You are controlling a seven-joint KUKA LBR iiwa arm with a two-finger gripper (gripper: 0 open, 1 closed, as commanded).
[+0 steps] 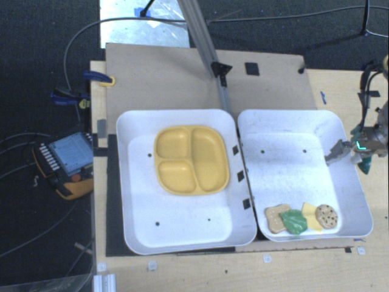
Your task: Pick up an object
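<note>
Several small food-like pieces lie in the near corner of the right bin (292, 132): a tan toast slice (276, 218), a green leafy piece (295, 222), a yellow wedge (310, 215) and a round speckled cookie (327, 216). They touch or overlap one another. My gripper (351, 150) sits at the right bin's right rim, well behind the pieces and apart from them. Nothing can be seen held in it.
The left bin (137, 163) holds a yellow divided plate (191, 160) near its back middle. A grey pole (203, 38) slants down to the bins' back edge. Cables and a blue-screened handset (67, 157) lie off the bench to the left.
</note>
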